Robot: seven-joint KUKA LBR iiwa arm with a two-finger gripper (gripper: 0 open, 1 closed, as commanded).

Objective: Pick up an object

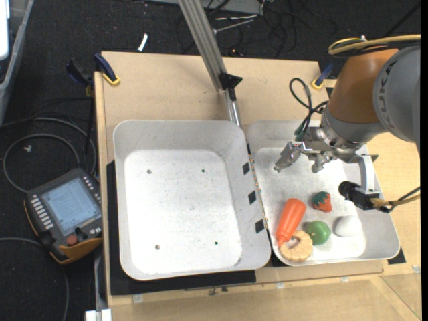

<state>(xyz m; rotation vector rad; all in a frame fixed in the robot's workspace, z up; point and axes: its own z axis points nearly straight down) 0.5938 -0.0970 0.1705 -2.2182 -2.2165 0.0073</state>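
Sitting in the near end of the right bin (374,251): five small things, one of each kind.
- Nearest its front rim, a round tan piece (296,247) with a pale, ridged face.
- Touching that on the far side, an orange carrot (290,219), smooth and tapered, lying lengthwise with the blunt end farther in.
- Just right of the tan piece, a shiny green ball (319,233).
- Nearer the right wall of the right bin, a white egg shape (345,227).
- Farther in, around the middle of the right bin, a small red fruit (322,201) with a green top.

Over the far half of the right bin, hanging above bare floor: the gripper (302,160), fingers spread apart with nothing between them, well clear of all five things.

Behind it, over the far right corner of the right bin: the orange band and grey arm (401,92), with part of some pale lettering on the grey shell, too cut off to read.

Pressed against the left wall of the right bin: the left bin (127,146). Two bins in all.

Well left of the right bin, down off the bench: a hand controller (65,209) with a lit screen, its writing too small to read.

Beyond the far rim of the right bin: a slanting metal pole (200,32), and two blue and yellow clamps (107,70) on the bench's back edge.
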